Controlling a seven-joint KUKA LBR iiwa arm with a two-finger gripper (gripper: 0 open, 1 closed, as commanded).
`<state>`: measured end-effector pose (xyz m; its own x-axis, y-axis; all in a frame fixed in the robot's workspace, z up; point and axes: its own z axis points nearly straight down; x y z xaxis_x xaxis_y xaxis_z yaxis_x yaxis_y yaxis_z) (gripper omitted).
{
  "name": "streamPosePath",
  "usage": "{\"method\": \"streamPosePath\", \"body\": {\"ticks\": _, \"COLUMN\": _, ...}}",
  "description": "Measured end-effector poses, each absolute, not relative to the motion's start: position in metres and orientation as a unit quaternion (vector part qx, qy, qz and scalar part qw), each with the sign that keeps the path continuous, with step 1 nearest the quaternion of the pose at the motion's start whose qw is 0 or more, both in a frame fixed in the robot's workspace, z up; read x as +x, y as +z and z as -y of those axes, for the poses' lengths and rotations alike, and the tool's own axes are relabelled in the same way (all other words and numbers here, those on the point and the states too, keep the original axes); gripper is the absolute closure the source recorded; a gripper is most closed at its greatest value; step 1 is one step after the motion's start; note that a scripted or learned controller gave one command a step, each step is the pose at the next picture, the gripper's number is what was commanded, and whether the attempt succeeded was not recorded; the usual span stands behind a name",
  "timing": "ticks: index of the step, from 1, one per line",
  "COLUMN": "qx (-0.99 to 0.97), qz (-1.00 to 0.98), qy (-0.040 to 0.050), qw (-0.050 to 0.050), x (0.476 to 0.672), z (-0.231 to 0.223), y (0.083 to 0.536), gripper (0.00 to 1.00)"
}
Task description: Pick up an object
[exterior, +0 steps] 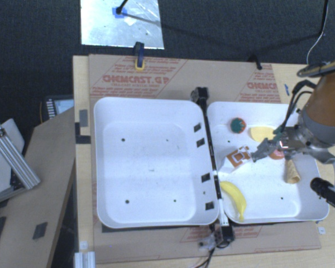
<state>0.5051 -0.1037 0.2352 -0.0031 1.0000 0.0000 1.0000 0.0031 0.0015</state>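
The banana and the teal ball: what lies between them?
In the camera view, a small orange-and-white block lies between the banana and the teal ball.

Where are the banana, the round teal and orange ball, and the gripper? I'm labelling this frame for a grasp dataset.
banana (235, 199): camera view, middle of its curved yellow body.
teal and orange ball (237, 125): camera view, centre of the ball.
gripper (258, 154): camera view, midway between its fingertips.

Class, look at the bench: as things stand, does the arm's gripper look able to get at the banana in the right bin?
Probably yes. The banana lies alone by the right bin's near-left corner, nothing on it, while the gripper hangs just above it in view; the close bin wall might hamper a grasp.
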Motion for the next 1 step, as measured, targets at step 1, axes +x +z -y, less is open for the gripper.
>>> {"method": "streamPosePath", "body": {"ticks": 1, "qx": 0.705, "qz": -0.709, "qy": 0.0016, "qw": 0.002, "x": 0.5062, "z": 0.1037, "y": 0.2462, "gripper": 1.0}}
